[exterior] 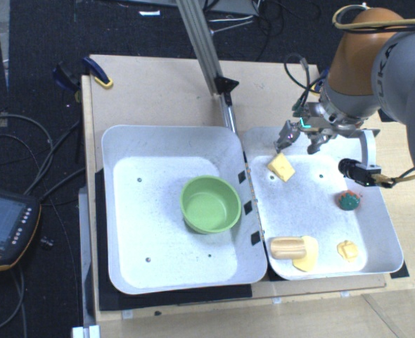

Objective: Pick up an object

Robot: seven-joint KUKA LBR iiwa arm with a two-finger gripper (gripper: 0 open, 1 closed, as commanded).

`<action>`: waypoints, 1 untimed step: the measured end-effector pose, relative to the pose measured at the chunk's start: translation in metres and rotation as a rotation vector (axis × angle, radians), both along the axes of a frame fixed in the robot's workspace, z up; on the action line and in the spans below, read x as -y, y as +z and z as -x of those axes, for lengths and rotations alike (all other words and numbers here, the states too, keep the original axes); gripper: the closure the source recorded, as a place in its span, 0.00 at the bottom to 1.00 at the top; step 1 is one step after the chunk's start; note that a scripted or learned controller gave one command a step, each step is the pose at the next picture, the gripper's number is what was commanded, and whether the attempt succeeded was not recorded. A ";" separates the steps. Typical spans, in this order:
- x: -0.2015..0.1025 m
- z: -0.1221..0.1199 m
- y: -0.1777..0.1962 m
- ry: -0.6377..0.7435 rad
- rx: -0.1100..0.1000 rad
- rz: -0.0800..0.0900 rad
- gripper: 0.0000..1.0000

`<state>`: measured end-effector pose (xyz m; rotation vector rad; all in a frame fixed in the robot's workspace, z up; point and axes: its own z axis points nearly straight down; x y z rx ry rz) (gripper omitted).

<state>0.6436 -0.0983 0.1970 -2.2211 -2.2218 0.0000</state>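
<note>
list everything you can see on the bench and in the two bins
shallow white bins: 2, white, side by side on the bench
round green plastic bowl: 1, green, middle of the left bin
pale yellow wedge-shaped block: 1, yellow, upper left of the right bin, just below the gripper
tan bread-roll-shaped toy: 1, tan, lower left of the right bin
flat pale yellow piece: 1, yellow, against the roll's lower right
small yellow lumpy toy: 1, yellow, lower right of the right bin
small teal round toy: 1, teal with orange, right side of the right bin
two-finger gripper: 1, grey, open, above the right bin's far edge
</note>
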 end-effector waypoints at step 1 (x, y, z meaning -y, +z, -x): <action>0.000 0.000 0.000 0.000 0.000 0.000 0.00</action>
